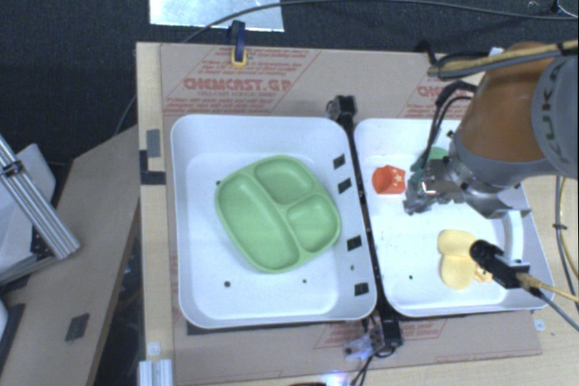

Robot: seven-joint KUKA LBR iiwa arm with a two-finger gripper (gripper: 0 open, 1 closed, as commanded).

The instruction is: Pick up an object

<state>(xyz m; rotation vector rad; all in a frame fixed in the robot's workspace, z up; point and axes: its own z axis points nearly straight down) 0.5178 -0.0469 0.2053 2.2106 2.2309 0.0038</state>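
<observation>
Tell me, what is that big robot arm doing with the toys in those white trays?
The arm's gripper hangs over the right bin, next to a small orange-red object. A yellow object lies nearer the front of that bin. The left bin holds a green divided plate. I see nothing between the fingers, so nothing has been picked up yet.

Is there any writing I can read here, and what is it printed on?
"CHEMCAST GP": red print on the brown board under the bins, above the left bin.
The same red print near the right bin and along the board's front edge is cut off or too small to read.
</observation>
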